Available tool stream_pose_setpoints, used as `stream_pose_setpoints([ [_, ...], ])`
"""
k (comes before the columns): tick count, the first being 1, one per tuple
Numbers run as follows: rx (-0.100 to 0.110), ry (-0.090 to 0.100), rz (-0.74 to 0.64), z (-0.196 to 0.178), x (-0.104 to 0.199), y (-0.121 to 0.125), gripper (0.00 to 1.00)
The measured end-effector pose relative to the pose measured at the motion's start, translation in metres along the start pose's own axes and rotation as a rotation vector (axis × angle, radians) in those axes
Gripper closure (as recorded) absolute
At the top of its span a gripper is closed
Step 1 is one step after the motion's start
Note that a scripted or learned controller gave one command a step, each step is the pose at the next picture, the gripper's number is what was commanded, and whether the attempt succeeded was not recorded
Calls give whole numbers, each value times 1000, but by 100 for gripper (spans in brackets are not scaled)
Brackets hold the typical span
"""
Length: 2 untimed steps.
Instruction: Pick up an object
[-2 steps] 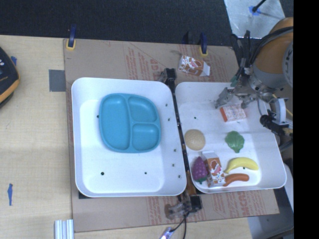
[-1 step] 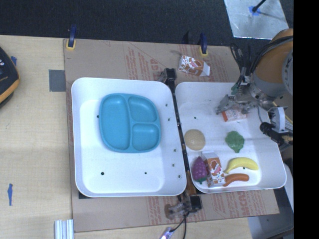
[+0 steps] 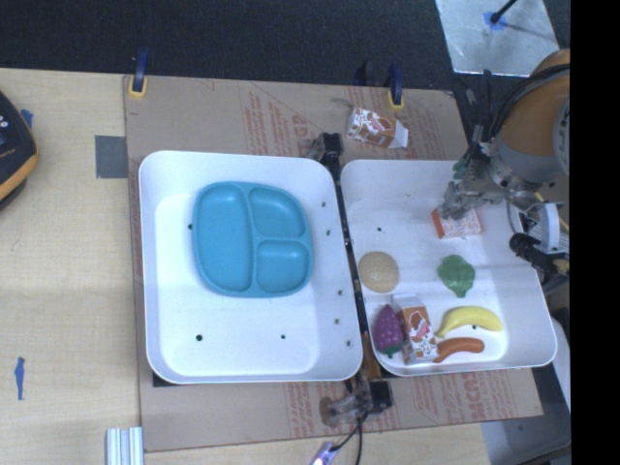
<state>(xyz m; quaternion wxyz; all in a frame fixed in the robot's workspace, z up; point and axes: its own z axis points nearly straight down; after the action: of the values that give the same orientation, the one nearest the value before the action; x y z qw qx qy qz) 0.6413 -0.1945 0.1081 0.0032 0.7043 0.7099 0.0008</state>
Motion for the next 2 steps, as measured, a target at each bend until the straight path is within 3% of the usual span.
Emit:
stream_pose_setpoints([
  [1,0,0,0,0,0,0,0],
  [2,6,3,3,-60,-13,16,0],
])
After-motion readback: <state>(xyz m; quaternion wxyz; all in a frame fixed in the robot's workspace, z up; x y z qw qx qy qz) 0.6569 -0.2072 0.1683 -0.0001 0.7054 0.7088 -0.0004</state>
